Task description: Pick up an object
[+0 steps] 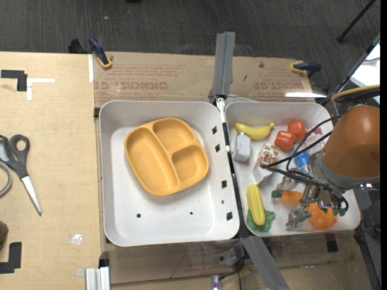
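Toys fill the right bin [314,109]. From above, the grey arm with its orange band [358,141] comes in from the right and hangs over the bin's near right part. The jaws [304,209] point down among the toys, just by an orange round toy [322,219] and an orange carrot-like piece [289,196]. I cannot tell if they are apart, together, or clamped on anything, because wires and metal parts are in the way.

A toy corn cob [257,205] lies at the near left of this bin. A yellow banana [254,129] lies at the far side, with a small grey block [242,148] just beside it. Two red toys [289,135] sit near the arm.

The left bin [115,180] holds a yellow plate [166,156] with three parts. Scissors [23,169] lie on the tabletop [48,222], well apart from the bins.
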Available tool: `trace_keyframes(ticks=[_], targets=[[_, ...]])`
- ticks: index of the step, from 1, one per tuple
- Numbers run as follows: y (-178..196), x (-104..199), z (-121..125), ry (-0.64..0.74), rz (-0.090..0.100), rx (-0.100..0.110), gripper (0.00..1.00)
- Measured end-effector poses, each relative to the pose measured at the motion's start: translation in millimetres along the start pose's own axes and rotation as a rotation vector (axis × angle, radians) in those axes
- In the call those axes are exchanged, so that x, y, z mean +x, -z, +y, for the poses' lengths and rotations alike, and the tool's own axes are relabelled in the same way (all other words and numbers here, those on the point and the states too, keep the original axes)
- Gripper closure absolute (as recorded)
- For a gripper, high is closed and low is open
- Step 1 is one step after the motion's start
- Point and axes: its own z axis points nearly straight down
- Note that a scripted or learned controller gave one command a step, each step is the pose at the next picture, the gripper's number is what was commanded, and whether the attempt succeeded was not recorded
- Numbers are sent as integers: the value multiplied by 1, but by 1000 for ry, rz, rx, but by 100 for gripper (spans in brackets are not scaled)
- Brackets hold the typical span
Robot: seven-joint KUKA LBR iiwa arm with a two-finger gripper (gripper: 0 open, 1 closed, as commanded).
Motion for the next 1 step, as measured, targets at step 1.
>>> trace_keyframes(ticks=[1], targets=[[2,-114,37,-179,-6,7,0]])
